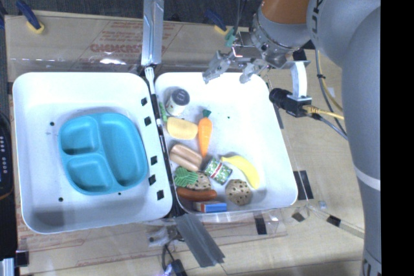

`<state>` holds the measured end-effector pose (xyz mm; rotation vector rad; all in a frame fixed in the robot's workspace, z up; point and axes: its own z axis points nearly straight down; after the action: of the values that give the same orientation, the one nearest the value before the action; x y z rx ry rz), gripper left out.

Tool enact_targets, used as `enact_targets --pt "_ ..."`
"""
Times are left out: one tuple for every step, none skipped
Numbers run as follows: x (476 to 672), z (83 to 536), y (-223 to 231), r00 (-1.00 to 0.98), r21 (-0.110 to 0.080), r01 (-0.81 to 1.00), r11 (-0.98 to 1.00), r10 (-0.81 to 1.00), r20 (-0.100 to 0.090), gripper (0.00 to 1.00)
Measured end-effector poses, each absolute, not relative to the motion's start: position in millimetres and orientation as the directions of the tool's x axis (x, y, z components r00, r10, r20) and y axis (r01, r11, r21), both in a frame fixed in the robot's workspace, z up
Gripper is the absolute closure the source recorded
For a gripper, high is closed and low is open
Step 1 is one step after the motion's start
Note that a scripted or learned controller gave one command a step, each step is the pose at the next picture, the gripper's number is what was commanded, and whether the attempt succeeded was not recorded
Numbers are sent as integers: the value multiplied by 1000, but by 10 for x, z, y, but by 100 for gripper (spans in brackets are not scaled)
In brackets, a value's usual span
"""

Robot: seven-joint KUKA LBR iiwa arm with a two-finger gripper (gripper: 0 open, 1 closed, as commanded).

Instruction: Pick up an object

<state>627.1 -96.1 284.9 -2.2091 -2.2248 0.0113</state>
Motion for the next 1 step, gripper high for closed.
enact_targets --pt "6081 1337 -995 60 -21 998 -60 998 0 0"
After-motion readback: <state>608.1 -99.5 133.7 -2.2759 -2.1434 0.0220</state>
